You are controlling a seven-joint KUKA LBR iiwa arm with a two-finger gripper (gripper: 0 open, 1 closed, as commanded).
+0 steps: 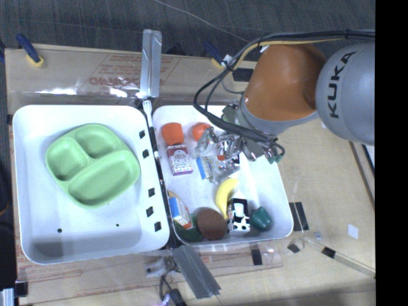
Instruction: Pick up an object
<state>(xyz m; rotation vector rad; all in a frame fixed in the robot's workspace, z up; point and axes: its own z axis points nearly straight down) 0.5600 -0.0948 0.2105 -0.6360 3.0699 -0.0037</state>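
Bench with two white bins; nothing lifted yet.
Gripper (223, 150) hangs low at the right bin's (275, 190) twelve o'clock above clutter; its opening cannot be told; banana (224, 194) lies at six.

Two bins sit side by side on the bench (331, 190): the left bin (32, 190) holds a divided plate (92, 164), and the right bin (274, 196) holds the small things. At its far end lie a cup (171, 132) and, right of it, a ball (201, 131). A banana (225, 193) lies mid-bin, and a round object (211, 222) sits at the near edge.
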